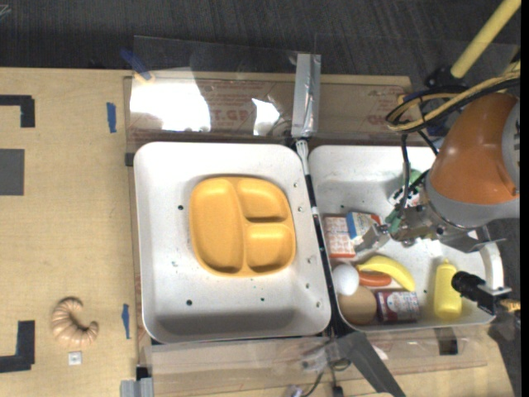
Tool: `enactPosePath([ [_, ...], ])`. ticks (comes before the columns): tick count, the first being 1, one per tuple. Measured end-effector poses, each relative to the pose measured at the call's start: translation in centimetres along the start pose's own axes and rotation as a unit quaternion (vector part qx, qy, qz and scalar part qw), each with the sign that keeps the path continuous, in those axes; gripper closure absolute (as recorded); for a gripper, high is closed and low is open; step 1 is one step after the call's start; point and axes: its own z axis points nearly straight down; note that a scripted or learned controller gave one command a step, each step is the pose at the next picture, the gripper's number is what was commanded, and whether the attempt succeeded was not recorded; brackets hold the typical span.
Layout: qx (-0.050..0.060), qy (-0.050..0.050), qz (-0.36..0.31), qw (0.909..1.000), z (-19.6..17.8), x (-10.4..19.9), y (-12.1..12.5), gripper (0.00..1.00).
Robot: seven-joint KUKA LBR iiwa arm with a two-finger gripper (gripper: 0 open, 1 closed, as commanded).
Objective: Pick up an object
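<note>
While the end effector (pixel 387 228) hangs over the right bin (pixel 364 176), I cannot tell its finger state; at its six o'clock lies a banana (pixel 390 270).

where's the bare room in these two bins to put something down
Free: the left bin's white floor around the yellow divided tray, widest along its near edge, and the right bin's far-left corner. Crowded: the right bin's near half, where the carton, banana, egg, can and yellow bottle sit packed, with the gripper low above them.
</note>
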Motion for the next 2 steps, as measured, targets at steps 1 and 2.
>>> enactPosePath([
  [1, -0.003, -0.002, -0.007, 1.0, 8.92, -5.43, -2.37, 0.0],
  [2, -0.003, -0.001, -0.007, 1.0, 8.08, -5.23, -2.34, 1.0],
])
